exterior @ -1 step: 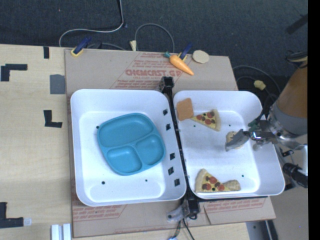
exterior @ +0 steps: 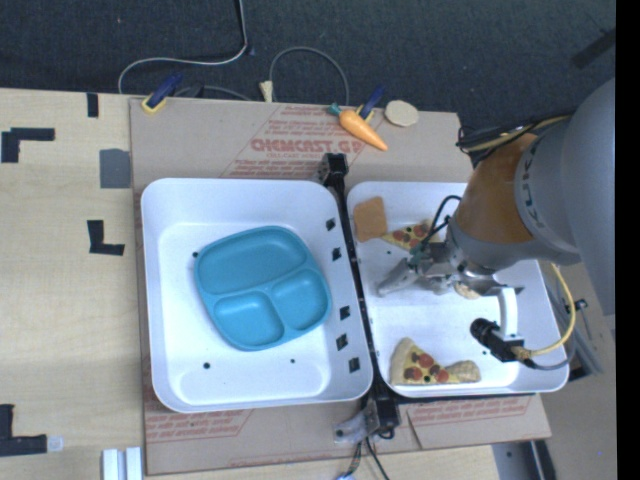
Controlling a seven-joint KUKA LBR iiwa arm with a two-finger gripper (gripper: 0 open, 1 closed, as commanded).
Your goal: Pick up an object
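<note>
Premises present as a robotics test lab. A grey arm (exterior: 560,188) with an orange band stands over two shallow white bins (exterior: 160,298), which sit on a printed cardboard sheet (exterior: 290,143) laid over a wooden bench (exterior: 60,298). Loose cables (exterior: 235,28) trail on dark carpet (exterior: 420,28) beyond the cardboard. Black tape marks (exterior: 100,238) lie left of the bins.

A pale wooden worktop (exterior: 60,298) spans the lower part of the scene, marked with short black tape pieces (exterior: 100,238) and a grey patch (exterior: 115,167). A brown cardboard sheet (exterior: 290,143) printed with red lettering lies flat on it. Beyond the worktop's far edge, dark carpeted floor (exterior: 400,18) fills the top. A thin white cable (exterior: 235,28) loops across the floor. Lighting is even, with soft shadows.
</note>
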